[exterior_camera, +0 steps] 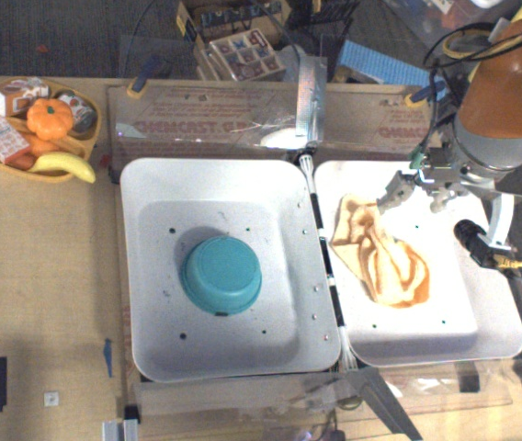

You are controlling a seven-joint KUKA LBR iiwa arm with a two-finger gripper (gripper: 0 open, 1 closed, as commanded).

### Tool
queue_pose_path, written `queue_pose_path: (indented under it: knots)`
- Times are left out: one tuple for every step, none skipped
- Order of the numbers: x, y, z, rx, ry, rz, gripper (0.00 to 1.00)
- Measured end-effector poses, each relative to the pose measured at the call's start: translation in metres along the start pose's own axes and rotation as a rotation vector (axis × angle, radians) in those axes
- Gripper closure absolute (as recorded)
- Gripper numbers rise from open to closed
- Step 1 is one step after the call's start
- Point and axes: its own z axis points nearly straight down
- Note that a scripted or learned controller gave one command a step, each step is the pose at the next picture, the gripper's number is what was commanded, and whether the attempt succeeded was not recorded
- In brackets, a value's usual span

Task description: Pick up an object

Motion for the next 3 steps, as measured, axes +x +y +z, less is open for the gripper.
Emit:
queue_pose_path:
  knots:
    - [-0.014, 0.002, 0.115, -0.005, -0.001, -0.089, 0.0]
    - [-0.009, -0.036, 0.12, -0.013, -0.002, -0.307, 0.0]
    - [-0.012, -0.036, 0.11, -0.018, -0.003, -0.301, 1.0]
